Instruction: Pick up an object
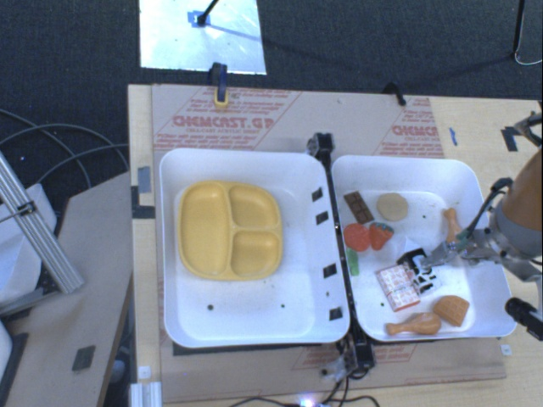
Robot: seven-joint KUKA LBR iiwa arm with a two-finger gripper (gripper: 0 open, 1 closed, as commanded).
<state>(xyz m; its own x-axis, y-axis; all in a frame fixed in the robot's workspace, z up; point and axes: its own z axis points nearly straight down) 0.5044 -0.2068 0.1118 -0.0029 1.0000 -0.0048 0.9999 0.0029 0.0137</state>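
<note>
Drumstick (413, 324) below red-white box (397, 286) | gripper (422, 268) — just above box, fingers' state unclear | descend squarely — centre the box.

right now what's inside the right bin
The right bin holds a brown bar, tan disc, red pieces, patterned box and drumstick. The gripper covers what lies beneath it.

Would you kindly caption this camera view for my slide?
Gripper poised over the carton in the right bin.
</note>
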